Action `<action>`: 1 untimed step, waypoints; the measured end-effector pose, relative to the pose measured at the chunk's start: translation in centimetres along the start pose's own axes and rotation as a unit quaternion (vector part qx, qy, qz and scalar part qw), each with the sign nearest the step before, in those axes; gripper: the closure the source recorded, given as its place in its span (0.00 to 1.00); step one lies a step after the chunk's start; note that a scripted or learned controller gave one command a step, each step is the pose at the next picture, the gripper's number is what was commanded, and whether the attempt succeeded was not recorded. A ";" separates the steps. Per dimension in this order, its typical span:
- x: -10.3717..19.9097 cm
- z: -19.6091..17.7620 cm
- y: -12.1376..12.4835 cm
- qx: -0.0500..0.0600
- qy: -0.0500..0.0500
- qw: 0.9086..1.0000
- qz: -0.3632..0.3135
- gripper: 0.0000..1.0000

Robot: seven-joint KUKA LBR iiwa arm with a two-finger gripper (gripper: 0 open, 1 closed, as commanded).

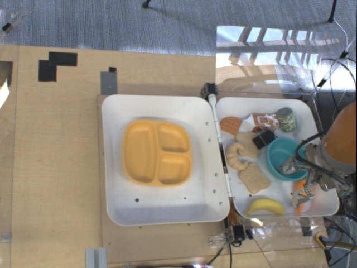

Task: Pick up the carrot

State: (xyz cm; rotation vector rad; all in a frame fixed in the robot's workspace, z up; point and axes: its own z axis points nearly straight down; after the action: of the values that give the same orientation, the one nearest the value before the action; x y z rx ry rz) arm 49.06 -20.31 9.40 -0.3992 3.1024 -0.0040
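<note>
The carrot (301, 200) is a small orange piece lying in the near right corner of the right bin (312, 111), just right of the banana. My gripper (305, 187) reaches in from the right and hangs directly over the carrot, its metal parts covering the carrot's upper end. The grey wrist with its orange band (341, 139) sits above and to the right of it.
The right bin also holds a teal bowl (280, 154) close by the gripper, a banana (266, 206), toast (254, 178), a pastry (240, 153), a black block (263, 138), a packet (264, 119), a green can (286, 119) and a brown disc (230, 125). A yellow divided plate (157, 152) lies in the left bin (120, 205).
</note>
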 end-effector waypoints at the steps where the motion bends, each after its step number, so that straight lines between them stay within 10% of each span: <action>1: -0.5 -1.3 -0.1 0.003 -0.007 1.000 0.005 1.00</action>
State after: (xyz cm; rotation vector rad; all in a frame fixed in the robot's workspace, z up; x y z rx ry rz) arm 49.53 -20.30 10.69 -0.3803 3.0891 -0.0094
